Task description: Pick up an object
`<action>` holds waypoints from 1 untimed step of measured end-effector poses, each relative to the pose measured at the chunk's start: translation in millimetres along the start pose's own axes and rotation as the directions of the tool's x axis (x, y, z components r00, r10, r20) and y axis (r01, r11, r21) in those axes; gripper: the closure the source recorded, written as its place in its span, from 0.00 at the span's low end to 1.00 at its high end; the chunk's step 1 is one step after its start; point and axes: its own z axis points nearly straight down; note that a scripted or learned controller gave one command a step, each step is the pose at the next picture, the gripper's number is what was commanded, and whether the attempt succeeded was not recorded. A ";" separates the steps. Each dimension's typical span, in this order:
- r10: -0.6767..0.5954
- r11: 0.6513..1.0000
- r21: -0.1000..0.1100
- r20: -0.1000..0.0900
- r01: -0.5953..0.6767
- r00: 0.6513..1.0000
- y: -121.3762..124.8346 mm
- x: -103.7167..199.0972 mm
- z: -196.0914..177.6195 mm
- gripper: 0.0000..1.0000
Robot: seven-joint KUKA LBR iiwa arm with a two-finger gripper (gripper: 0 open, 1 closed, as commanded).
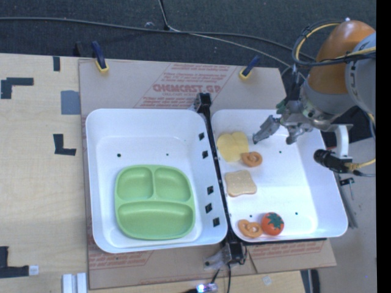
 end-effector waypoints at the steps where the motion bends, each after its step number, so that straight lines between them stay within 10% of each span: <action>1: -0.004 1.000 -0.014 0.002 0.004 1.000 3.1 0.3 -8.6 0.00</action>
